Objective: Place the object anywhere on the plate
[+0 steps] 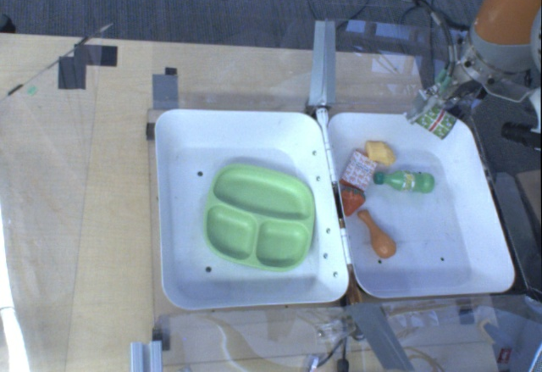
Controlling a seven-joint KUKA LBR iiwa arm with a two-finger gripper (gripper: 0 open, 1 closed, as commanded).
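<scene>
One green plate (259, 216) in left bin (182, 192), four items in right bin (474, 260), claw (440, 103) gripping one small carton (436, 119).

From my station the feed looks evenly and brightly lit from overhead, with soft shadows inside the white bins (246, 129), slight glare on the clear panel (381, 48) at the top, and mildly soft focus overall.

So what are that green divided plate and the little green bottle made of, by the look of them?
The green plate looks like moulded plastic with a matte finish: one even colour, soft rounded compartment walls, hardly any glare. The green bottle also seems to be plastic, but glossier, with a bright highlight along its side; it may be toy food. Neither can be confirmed from this view.
</scene>
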